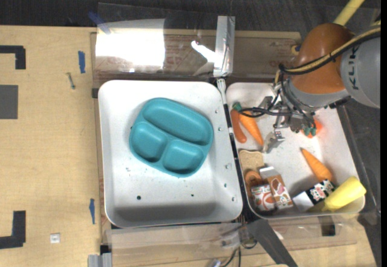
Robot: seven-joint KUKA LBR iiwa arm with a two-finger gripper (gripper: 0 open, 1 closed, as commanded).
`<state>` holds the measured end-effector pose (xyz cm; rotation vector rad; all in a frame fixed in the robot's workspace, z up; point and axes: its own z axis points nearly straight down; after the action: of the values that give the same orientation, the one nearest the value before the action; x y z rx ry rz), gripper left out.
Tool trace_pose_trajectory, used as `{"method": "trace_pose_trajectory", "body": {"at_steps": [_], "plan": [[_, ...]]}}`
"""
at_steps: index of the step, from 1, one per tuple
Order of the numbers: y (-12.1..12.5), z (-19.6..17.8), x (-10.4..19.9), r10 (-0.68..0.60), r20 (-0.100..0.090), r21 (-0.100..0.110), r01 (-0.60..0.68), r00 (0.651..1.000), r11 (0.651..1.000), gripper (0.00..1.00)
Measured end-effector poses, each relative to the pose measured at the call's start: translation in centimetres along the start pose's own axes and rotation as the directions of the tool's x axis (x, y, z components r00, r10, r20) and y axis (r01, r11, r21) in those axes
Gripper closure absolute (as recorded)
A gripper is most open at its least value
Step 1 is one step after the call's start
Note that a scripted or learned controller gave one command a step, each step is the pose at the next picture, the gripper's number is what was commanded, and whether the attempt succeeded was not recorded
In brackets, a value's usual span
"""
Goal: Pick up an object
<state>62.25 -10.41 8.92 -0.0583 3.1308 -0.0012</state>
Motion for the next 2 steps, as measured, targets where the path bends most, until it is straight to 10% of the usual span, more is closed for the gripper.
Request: {"method": "trace_pose_trajectory", "body": {"at_steps": [1,2], "plan": [[1.3,-0.1,4.0,0.075,0.003,0.001,-0.075,0.997,0.997,0.0],[1.3,-1.5,3.7,0.074,0.015,0.002,-0.074,0.997,0.997,1.0]]}}
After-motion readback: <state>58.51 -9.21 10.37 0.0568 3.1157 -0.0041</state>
